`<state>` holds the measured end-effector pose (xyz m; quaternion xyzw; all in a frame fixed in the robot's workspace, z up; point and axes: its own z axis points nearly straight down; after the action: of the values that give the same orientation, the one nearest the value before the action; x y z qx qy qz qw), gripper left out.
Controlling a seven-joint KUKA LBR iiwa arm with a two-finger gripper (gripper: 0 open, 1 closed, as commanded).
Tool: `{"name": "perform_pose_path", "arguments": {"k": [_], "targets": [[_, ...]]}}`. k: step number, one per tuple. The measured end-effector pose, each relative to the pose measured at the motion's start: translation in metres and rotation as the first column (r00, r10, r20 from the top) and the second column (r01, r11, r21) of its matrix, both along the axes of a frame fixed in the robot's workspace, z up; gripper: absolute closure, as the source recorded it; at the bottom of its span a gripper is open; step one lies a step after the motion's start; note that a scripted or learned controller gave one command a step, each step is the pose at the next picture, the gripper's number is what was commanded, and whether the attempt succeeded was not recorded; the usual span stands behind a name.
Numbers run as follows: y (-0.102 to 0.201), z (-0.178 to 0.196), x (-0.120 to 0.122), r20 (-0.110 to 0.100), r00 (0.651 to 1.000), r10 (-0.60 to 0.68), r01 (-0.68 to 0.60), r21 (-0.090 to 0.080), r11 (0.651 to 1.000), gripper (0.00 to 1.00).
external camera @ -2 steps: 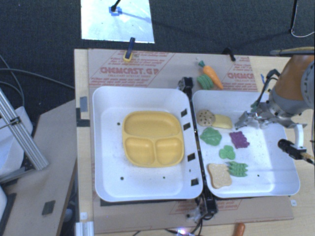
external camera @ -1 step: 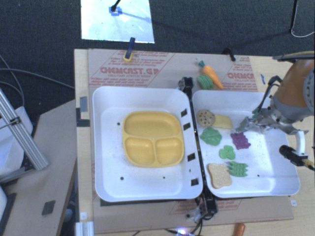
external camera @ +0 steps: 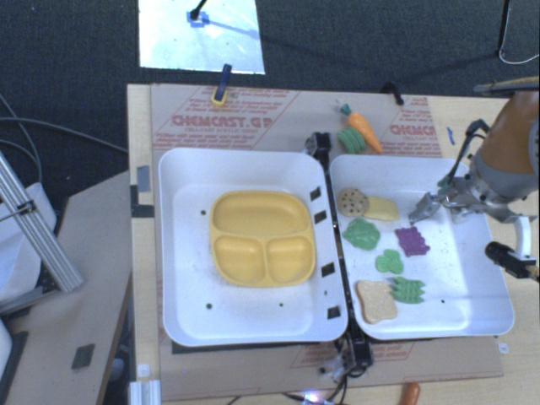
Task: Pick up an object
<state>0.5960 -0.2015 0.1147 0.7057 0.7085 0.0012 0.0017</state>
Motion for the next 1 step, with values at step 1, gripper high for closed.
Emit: {"name": "perform_pose_path", "arguments": {"k": [1], "targets": [[-0.0047,0.0130,-0.0007,0.000,1.000,-0.002,0.002,0.000,1.000,0.00]]}}
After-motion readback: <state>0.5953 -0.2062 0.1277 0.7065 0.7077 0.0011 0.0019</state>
